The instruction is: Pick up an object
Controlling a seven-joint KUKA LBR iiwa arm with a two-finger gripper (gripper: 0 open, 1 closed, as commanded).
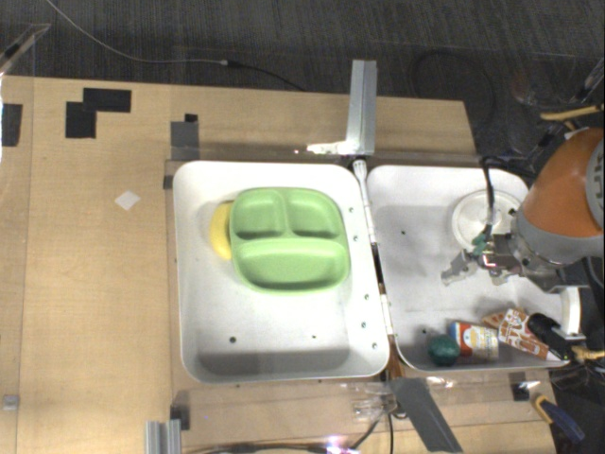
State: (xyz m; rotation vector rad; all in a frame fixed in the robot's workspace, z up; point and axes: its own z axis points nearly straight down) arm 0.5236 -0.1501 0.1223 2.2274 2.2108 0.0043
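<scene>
My gripper hangs low over the right bin, at its right-hand middle, with bare white floor beneath it. Just behind it lies a white round lid, partly hidden by the wrist. Along the bin's front wall lie a small bottle with a green cap and a brown-and-white packet, both well in front of the gripper. In the left bin a green divided plate rests on a yellow object that peeks out at its left.
A metal post rises behind the seam between the two bins. Cables and dark clutter sit at the right behind the arm. Wooden bench top extends to the left.
</scene>
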